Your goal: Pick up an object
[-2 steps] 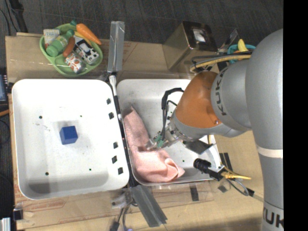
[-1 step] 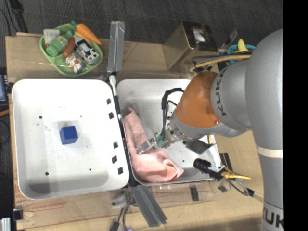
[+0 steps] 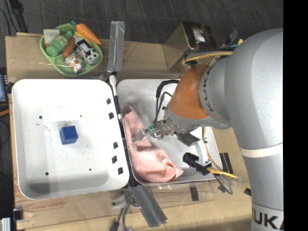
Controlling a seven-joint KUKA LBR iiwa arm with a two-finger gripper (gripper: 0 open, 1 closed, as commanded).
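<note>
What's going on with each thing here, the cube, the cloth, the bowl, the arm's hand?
Cube: resting alone on the left bin's floor.
Cloth: crumpled in the right bin, against its left wall.
Bowl: upright behind the bins, full of toy food.
Gripper: low over the cloth.

We see a blue cube in a white bin, a pink cloth, and a green bowl holding an orange carrot.

Robot lab: bench bins, cabling
</note>
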